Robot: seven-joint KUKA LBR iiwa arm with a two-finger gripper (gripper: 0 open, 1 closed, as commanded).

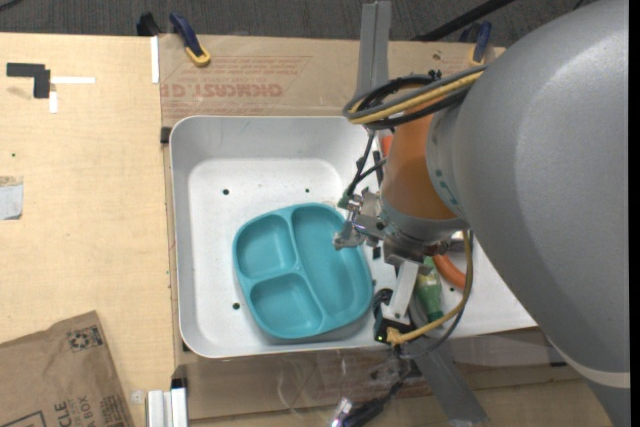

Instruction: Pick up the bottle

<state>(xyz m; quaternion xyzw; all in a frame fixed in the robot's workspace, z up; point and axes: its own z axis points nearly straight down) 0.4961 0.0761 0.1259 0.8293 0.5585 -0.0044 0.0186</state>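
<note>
The tool hangs low in the white bin, at the edge of the teal plate. The green bottle (half hidden by the wrist) lies just beside the tool, on its arm side. That nearness suggests an approach to the bottle. The arm reaches steeply downward, wrist near vertical. Whether the tool is clenched or released, I cannot tell.

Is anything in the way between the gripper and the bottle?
Nothing visible. The gripper hangs at the right edge of the teal plate, and the green bottle lies close beside it, partly in view.
</note>
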